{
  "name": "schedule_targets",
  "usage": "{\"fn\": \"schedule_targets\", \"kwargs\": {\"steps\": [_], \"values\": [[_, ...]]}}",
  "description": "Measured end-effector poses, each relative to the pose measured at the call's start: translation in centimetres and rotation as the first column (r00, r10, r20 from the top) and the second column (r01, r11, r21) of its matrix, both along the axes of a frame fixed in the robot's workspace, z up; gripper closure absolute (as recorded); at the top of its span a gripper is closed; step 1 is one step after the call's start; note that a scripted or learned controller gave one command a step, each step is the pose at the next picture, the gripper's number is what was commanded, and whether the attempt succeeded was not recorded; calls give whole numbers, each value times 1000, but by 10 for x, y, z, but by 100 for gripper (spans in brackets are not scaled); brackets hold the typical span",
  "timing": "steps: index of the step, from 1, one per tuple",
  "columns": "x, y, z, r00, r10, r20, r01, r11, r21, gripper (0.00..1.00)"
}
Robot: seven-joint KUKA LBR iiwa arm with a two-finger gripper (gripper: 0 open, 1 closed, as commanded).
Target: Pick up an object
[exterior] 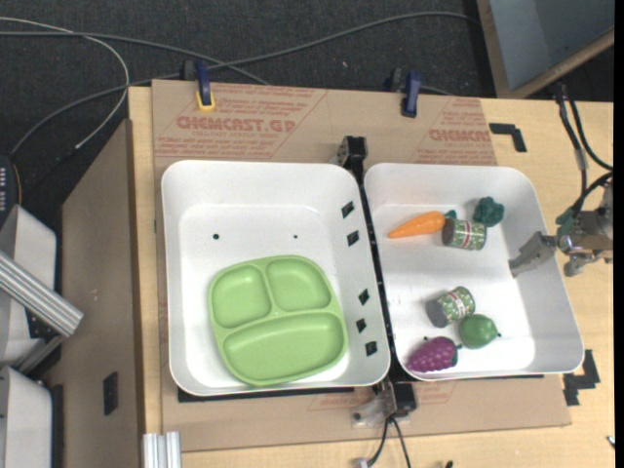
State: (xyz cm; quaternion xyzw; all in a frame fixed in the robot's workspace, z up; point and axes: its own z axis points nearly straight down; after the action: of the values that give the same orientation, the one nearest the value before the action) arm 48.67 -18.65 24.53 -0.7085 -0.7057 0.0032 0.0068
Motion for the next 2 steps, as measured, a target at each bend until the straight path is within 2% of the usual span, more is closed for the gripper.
{"fn": "schedule_targets", "kwargs": {"steps": [1,2], "values": [[3,1,7,1000,5,13,-5,1000,-4,0],[4,-5,-54,1000,3,8,-3,1000,-2,0]]}}
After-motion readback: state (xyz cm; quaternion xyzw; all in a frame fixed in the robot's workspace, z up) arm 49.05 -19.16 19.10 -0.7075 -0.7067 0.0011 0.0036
